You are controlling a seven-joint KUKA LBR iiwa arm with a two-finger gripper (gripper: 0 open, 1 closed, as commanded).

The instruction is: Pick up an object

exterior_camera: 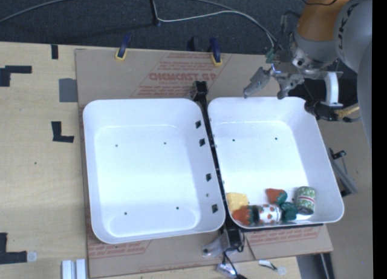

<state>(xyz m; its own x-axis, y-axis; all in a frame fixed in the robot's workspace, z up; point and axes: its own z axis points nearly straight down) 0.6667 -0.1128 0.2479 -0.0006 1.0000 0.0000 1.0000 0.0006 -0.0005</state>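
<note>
The objects lay clustered along the near edge of the right bin [314, 128]: a yellow piece [237, 200], a red piece [276, 195], a small figure [266, 214] and a green-banded can [305, 200]. My pincer [269, 87] hung spread open, grasping nothing, above the bin's far rim, well apart from them.

Wooden bench [36, 169] bears cardboard sheet [175, 75]; left bin [145, 169], right bin [272, 150] side by side on it.
</note>
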